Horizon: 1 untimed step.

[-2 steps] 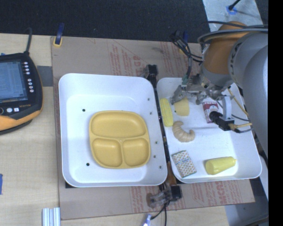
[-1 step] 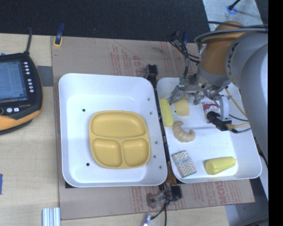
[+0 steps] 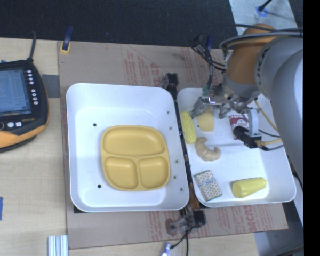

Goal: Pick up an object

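Gripper [image 3: 207, 110] low in right bin [image 3: 277, 188], fingers spread, pale yellow chunk [image 3: 206, 122] just below between tips, not clearly clamped. Corn cob [image 3: 188, 127] just left of gripper. Croissant [image 3: 208, 150] below. Patterned square packet [image 3: 208, 184], yellow cylinder [image 3: 249, 186] further down. Yellow divided tray [image 3: 134, 157] in left bin [image 3: 80, 143].

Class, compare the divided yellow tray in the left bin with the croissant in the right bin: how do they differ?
The divided yellow tray is far larger than the croissant. The tray is a rounded rectangle with three compartments; the croissant is a curved, lumpy crescent. The tray is plain yellow; the croissant is tan-brown. The tray sits alone in the left bin; the croissant lies among other items in the right bin. Both lie flat.
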Each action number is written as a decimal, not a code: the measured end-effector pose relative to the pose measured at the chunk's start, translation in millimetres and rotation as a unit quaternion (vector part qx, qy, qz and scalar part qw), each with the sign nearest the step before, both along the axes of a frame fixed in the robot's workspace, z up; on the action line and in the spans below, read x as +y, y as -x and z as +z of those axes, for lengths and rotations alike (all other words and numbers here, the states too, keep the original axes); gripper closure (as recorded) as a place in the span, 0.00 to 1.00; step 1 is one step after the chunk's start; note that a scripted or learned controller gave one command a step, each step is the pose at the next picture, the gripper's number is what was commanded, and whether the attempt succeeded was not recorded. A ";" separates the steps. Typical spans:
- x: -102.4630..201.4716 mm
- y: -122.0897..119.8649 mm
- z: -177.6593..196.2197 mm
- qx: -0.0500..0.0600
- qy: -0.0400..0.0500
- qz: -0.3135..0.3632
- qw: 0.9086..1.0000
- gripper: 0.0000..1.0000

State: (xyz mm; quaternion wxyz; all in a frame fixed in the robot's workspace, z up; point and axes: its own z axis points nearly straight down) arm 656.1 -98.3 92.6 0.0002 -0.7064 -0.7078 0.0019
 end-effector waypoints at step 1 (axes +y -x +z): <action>-3.3 -0.2 -0.4 0.000 -0.001 0.000 1.000 0.00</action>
